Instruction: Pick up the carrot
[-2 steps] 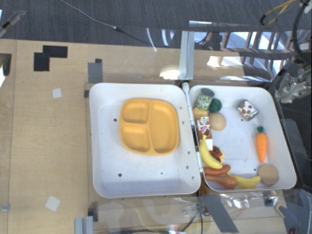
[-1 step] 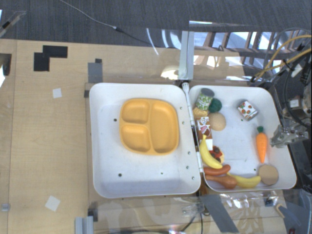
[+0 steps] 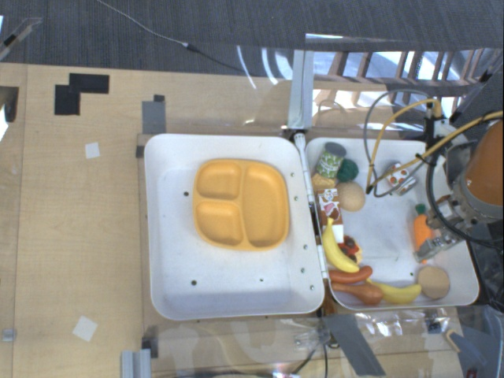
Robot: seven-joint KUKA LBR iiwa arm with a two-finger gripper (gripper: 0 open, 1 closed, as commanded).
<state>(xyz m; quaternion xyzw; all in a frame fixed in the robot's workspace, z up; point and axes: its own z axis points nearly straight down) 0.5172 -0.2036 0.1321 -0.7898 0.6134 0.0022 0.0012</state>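
- The left bin (image 3: 165, 235) holds a yellow divided plate (image 3: 240, 203) near its centre.
- The right bin (image 3: 386, 211) holds toy food: two bananas (image 3: 337, 252), sausages (image 3: 350, 275), a potato (image 3: 432, 282) and broccoli (image 3: 347, 168).
- The carrot (image 3: 423, 229) lies by that bin's right wall.
- The gripper (image 3: 434, 246) sits just beside the carrot; whether it is spread or pressed together cannot be told.

We see two bins side by side on the bench (image 3: 71, 235). In the left bin (image 3: 169, 282) a plate (image 3: 240, 203) lies near the middle. The right bin (image 3: 386, 235) holds the carrot (image 3: 423, 231) by its right wall, an egg (image 3: 432, 281) just before it, and bananas (image 3: 339, 250) and what may be sausages (image 3: 354, 283) along its left and front.
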